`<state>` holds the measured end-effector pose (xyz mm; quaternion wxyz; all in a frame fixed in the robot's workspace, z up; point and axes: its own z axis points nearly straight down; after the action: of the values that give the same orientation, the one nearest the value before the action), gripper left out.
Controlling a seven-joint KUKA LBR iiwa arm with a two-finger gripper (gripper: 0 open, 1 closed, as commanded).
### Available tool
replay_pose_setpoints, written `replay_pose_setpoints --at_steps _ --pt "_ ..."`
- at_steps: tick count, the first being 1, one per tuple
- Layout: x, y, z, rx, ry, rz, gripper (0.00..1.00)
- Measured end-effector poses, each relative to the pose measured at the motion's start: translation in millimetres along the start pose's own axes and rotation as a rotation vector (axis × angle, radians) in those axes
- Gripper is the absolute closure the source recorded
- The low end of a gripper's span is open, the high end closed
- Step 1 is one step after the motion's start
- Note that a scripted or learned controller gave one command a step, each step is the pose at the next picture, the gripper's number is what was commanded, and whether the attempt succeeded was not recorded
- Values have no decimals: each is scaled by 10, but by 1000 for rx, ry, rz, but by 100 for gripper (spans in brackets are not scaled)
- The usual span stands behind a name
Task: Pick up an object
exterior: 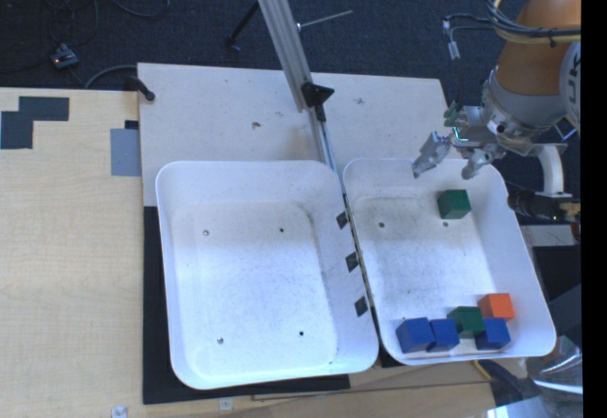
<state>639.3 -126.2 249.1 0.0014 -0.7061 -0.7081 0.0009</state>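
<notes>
Two bins sit side by side on the bench — the left bin [190,217] and the right bin [526,245], their inner rims touching. In the right bin one block [453,204] lies alone toward the far end, just below the gripper [453,156] hanging over the far rim. Well apart from it, a cluster of blocks [457,325] huddles along the near wall — several touching one another.

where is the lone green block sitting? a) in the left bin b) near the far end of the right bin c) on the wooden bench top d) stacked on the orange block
b) The green block lies alone on the floor of the right bin near its far end, well apart from the cluster of blocks at the near edge.
</notes>
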Motion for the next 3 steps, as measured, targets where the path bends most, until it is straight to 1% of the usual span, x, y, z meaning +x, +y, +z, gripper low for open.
replay_pose_setpoints --at_steps 1,2,3 --pt "-131 171 682 6 0 3 0" --pt "-684 -672 64 -2 -2 9 0" --pt "-723 -447 1596 4 1 3 0"
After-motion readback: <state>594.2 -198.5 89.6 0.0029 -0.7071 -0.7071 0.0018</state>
